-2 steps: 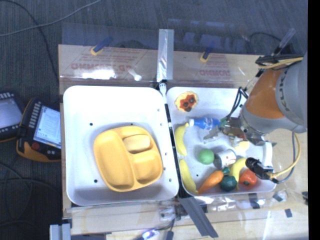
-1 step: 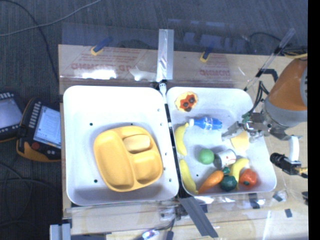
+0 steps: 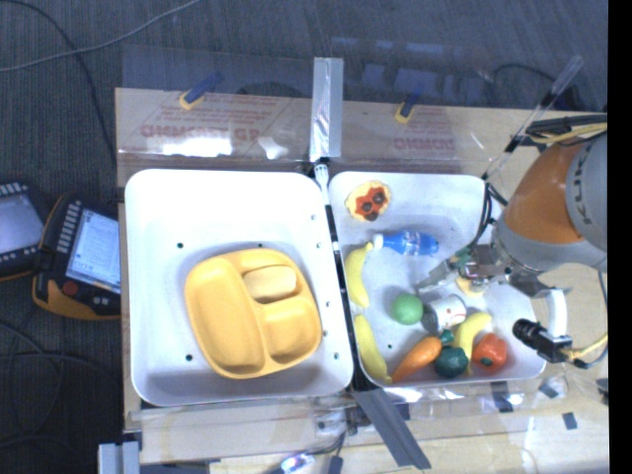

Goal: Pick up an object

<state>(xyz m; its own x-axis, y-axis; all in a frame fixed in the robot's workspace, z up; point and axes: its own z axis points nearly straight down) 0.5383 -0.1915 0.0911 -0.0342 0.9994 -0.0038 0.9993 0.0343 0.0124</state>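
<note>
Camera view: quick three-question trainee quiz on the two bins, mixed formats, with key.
1. True or false: the yellow plastic divided tray lies in the left white bin.
2. Which lies next to the orange toy carrot? A) green ball B) dark green round toy C) blue plastic bottle
3. Fill in: the gripper is over the ____ white bin.

Key: 1 true; 2 B; 3 right.

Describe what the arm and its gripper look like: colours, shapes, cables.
The arm is a rounded grey body with a broad orange band above the wrist. Thin dark cables loop off it beside the band. Below sits a grey metallic gripper, with a black cylindrical attachment projecting near the bin's right edge.
</note>
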